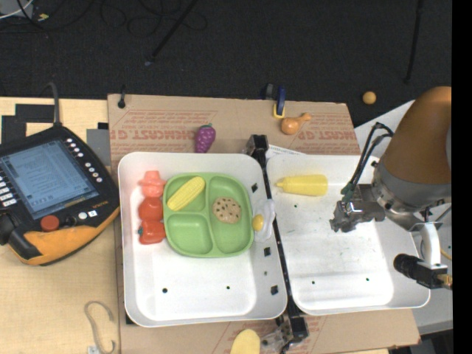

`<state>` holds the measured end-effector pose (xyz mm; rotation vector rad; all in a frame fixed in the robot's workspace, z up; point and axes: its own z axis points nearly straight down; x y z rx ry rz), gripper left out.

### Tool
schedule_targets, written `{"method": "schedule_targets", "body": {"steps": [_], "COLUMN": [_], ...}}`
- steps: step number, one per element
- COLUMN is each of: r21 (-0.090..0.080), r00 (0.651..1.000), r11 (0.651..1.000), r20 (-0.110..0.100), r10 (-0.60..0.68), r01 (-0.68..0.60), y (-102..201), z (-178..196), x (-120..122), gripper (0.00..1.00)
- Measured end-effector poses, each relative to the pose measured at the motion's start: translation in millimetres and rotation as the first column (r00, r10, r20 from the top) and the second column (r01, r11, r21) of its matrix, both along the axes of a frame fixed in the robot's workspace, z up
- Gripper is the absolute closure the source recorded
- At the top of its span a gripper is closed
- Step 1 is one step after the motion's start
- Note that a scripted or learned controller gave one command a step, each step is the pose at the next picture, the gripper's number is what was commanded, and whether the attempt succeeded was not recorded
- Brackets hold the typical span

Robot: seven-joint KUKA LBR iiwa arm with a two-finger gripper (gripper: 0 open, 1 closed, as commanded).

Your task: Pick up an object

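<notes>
Camera view: pincer [345, 218] above right bin [332, 286], nothing visibly held

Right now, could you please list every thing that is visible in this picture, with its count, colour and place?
bins: two, white, side by side on the bench
green tray: one, three compartments, in the left bin
corn: one, yellow, tray's upper-left compartment
cookie: one, brown, tray's right compartment
red bottle: one, left bin, beside the tray
yellow bottle: one, lying in the right bin, top
grapes: one purple bunch, on cardboard behind the bins
pear: one, orange, on cardboard
pendant: one, grey and orange, far left
tool: one, dark, over the right bin
</notes>
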<state>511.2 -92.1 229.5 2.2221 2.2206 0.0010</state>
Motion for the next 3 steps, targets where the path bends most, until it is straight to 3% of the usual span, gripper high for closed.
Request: {"method": "schedule_targets", "body": {"steps": [1, 2, 3], "r21": [0.001, 0.000, 0.000], "r00": [1.000, 1.000, 1.000], "r11": [1.000, 1.000, 1.000], "r20": [-0.002, -0.005, -0.003], "r10": [0.004, 0.000, 0.000], "r01": [-0.004, 0.000, 0.000], "y": [44.4, 36.7, 42.8], "z": [7.1, -7.1, -11.9], "x": [14.5, 2.6, 14.4], "gripper": [1.00, 1.00, 1.00]}}
